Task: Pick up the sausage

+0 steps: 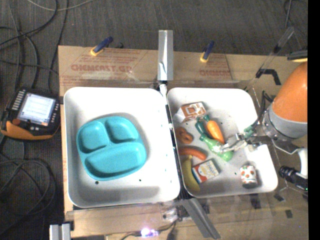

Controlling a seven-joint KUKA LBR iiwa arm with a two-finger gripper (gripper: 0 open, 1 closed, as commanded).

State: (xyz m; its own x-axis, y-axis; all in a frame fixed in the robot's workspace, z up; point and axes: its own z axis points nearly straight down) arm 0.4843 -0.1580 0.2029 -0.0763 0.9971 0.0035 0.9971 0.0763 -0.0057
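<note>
Sausage (193, 152) lay in the right bin (260, 181), a reddish-orange link stretched left to right near that bin's left wall, roughly midway between its far and near edges. We saw a small brown pretzel (183, 134) just beyond it on the far side, and a yellow banana (189, 174) curving along the near side, almost touching its left end. A little carton with a red label (205, 170) sat just right of the banana, near the sausage's right end. Farther right we noted a carrot (215, 130) with its green top, and a pale green piece (216, 146) running diagonally beneath it. At the far end of the bin lay a printed packet (193, 111), and in the near right corner stood a white cup with red spots (248, 175).

The pincer (235, 145) hung low over the middle of the right bin, right of the sausage and apart from it, its tips beside the green piece. We could not tell whether its fingers were spread or pressed together. The grey arm with its orange band (292, 101) came in from the right.

The left bin (70, 134) held a turquoise divided tray (112, 146). Both bins rested on the table (115, 66), with a handheld control pad (32, 113) on the floor to the left.
</note>
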